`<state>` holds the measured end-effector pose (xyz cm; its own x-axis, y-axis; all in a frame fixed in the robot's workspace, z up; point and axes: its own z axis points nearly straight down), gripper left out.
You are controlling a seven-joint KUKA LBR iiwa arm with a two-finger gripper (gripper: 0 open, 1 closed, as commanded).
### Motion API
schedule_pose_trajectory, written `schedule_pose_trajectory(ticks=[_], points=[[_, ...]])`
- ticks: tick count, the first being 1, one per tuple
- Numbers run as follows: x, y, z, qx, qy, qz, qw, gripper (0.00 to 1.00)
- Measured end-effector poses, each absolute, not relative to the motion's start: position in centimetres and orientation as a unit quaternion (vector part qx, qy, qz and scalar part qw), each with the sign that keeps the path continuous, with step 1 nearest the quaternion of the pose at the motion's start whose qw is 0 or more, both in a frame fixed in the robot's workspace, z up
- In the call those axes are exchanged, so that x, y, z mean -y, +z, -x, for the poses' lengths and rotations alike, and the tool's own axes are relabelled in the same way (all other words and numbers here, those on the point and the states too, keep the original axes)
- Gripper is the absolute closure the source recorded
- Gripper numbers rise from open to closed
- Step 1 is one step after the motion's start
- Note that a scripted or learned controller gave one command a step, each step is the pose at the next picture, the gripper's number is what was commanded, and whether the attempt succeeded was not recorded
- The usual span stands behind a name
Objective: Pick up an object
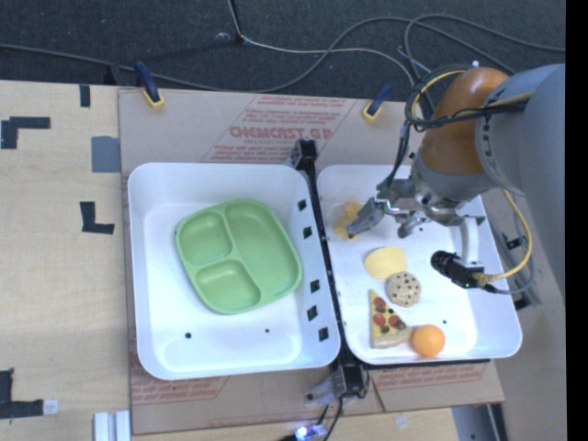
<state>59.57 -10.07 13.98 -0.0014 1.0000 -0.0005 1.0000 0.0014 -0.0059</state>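
While the grey arm with its orange band (459, 122) reaches in from the right, its two-finger gripper (384, 217) hangs low over the upper left part of the right-hand shallow white bin (491, 324). One dark finger (365, 219) slants down to the left, its tip just beside a small yellow food piece (349, 217) lying near the bin's left wall; another finger (411, 226) shows further right, so the two stand spread apart with nothing seen between them. Below the gripper lies a pale yellow oval piece (384, 262), and touching its lower edge sits a round tan cookie with dark chips (402, 288). Just beside the cookie, towards the bin's front, rests a toy pizza slice with red dots (386, 320), and a small orange ball (427, 340) sits close to the slice's right corner. A black cable fitting (457, 269) hangs over the bin's right half. The left-hand shallow white bin (156, 338) holds a light green plastic divided tray (239, 255) with three compartments, lying flat and turned at a slant. Both bins rest on a brown cardboard sheet (248, 127)
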Motion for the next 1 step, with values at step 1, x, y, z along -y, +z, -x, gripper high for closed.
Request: schedule_pose_trajectory(ticks=[1], points=[[10.0,8.6,-59.45,0.708,0.002,0.706,0.001,0.0]])
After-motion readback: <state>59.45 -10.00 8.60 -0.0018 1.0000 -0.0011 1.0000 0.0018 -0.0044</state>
